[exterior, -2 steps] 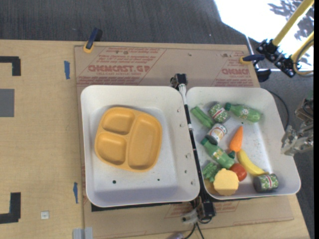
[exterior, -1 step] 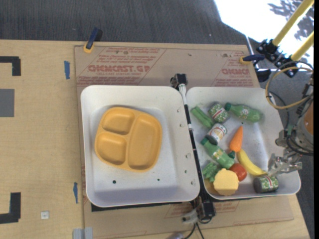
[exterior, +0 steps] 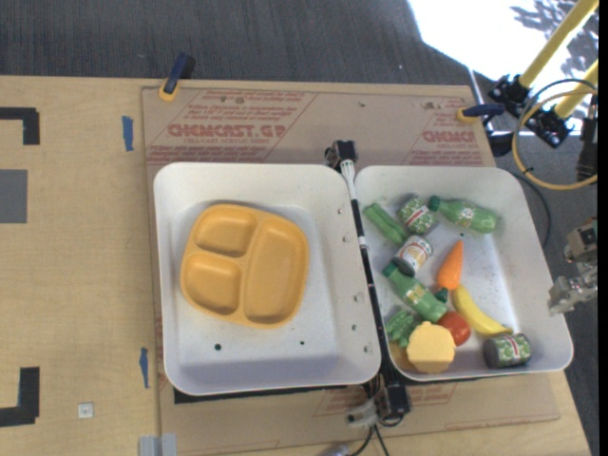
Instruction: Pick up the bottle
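Several green bottles lie in the right bin (exterior: 532, 255): one at the back (exterior: 464, 215), one near the divider (exterior: 383, 222), and one in the middle (exterior: 416, 293). A further green item (exterior: 400, 326) lies near the front left, its shape unclear. My gripper (exterior: 573, 288) hangs just outside the right bin's right rim, partly cut off by the view's edge and well apart from every bottle. I see nothing in it.
The right bin also holds small cans (exterior: 416, 214) (exterior: 414, 252) (exterior: 506, 350), a carrot (exterior: 451, 264), a banana (exterior: 478, 313), a red tomato (exterior: 456, 327) and a yellow block (exterior: 430, 347). A yellow compartment plate (exterior: 245, 262) sits in the left bin (exterior: 176, 350).
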`<act>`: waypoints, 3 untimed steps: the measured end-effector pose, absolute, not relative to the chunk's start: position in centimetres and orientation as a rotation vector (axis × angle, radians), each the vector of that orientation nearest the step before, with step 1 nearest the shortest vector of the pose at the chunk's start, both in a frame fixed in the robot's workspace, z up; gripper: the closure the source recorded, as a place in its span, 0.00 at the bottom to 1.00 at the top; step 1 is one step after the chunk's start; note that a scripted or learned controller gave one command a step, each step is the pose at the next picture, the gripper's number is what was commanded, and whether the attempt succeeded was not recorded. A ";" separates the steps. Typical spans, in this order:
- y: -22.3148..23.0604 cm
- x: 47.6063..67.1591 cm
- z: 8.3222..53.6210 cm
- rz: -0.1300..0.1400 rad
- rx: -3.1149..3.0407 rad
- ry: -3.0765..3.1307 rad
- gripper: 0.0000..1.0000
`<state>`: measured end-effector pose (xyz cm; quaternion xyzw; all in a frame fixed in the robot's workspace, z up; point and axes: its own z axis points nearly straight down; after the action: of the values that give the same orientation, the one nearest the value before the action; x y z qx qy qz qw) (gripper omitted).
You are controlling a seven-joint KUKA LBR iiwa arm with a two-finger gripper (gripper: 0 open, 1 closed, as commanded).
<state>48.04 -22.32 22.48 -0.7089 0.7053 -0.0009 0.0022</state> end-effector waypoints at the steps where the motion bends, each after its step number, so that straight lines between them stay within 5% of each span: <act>1: -22.0 49.3 18.5 0.004 -2.650 1.684 1.00; 2: -20.8 48.0 30.3 -0.002 -2.709 1.584 1.00; 3: -21.4 47.9 19.0 0.006 -2.850 1.319 1.00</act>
<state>47.92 -21.40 19.04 -0.9074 0.4202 0.0019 0.0007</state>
